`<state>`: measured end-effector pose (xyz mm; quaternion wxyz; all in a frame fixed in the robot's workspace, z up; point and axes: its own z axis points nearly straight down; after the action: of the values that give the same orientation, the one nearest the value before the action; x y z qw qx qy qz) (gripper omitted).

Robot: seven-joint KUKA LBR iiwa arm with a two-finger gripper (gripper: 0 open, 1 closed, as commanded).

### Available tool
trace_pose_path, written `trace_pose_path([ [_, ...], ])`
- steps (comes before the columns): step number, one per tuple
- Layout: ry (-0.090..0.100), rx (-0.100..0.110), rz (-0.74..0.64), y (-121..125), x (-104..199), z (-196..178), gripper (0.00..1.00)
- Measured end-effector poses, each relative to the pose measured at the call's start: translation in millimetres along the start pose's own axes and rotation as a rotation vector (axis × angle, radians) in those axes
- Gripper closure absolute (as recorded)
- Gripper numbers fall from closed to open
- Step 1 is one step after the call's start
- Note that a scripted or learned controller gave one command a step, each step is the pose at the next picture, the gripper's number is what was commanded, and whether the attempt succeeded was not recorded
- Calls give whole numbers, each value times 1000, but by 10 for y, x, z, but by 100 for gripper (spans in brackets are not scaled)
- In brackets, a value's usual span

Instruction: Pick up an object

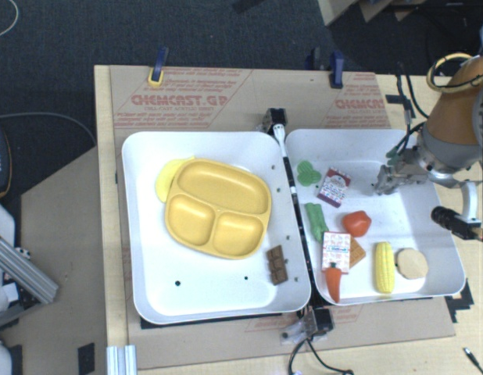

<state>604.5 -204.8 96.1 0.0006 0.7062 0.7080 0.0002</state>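
Tomato (356,223) lies near the gripper (386,180), poised over right bin (452,250).

Brown protective sheet (249,92) on bench: red print "CHEMCAST GP", large at upper left, repeated at upper right where partly cut off by right bin (452,266). Smaller red lines around it: too small to read. Small packet (333,187) and white card (336,250) in right bin: printed faces, possibly labels, text illegible.
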Motion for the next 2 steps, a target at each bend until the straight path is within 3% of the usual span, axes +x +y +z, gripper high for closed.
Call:
trace_pose_path([
  [2, -3, -8, 1, 36, 99, -1269, 100],
])
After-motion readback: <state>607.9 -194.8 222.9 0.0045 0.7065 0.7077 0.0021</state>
